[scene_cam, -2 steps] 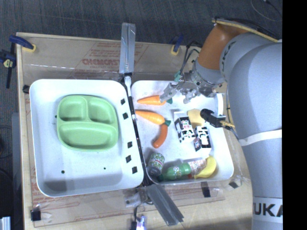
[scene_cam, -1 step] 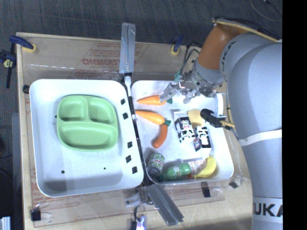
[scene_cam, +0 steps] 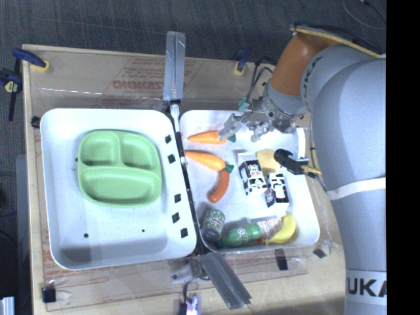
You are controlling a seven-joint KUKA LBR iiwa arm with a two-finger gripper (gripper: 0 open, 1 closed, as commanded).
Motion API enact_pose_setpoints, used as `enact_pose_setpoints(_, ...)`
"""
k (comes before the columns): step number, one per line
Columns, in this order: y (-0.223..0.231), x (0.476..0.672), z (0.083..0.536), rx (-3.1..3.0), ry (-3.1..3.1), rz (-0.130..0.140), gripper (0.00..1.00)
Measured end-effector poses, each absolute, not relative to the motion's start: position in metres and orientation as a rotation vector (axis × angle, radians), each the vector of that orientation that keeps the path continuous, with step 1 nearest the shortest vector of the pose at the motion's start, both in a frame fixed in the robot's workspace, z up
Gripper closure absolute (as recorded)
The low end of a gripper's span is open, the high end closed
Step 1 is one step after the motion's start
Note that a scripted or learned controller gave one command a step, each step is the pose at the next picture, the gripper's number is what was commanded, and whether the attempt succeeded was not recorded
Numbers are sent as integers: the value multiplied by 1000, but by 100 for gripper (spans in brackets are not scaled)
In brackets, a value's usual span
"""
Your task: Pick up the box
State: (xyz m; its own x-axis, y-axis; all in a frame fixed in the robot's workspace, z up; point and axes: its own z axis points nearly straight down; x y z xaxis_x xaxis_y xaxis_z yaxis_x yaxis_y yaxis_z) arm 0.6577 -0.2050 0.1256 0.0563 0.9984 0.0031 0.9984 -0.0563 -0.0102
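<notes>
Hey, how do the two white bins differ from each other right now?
The left white bin holds a single thing, a green divided plastic tray; the right white bin holds many small things, among them orange carrots, a yellow banana and a black-and-white printed box. The grey arm's hand hangs over the right bin's far end, not over the left bin. Both bins are shallow, white and side by side.

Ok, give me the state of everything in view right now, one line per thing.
gripper: above the right bin's far end, holding nothing visible
boxes: lying flat in right bin
carrots: lying flat, right bin
bottle: on its side
can: lying down
banana: in near corner
green tray: left bin, right way up
</notes>
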Motion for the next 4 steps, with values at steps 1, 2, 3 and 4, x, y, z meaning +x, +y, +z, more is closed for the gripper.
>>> enact_pose_setpoints(1,-205,658,126,-2276,-2151,7,0)
enact_pose_setpoints(2,-205,658,126,-2276,-2151,7,0)
enact_pose_setpoints(3,-198,657,101,-2188,-2247,3,0)
enact_pose_setpoints(4,-173,652,90,-1930,-2472,4,0)
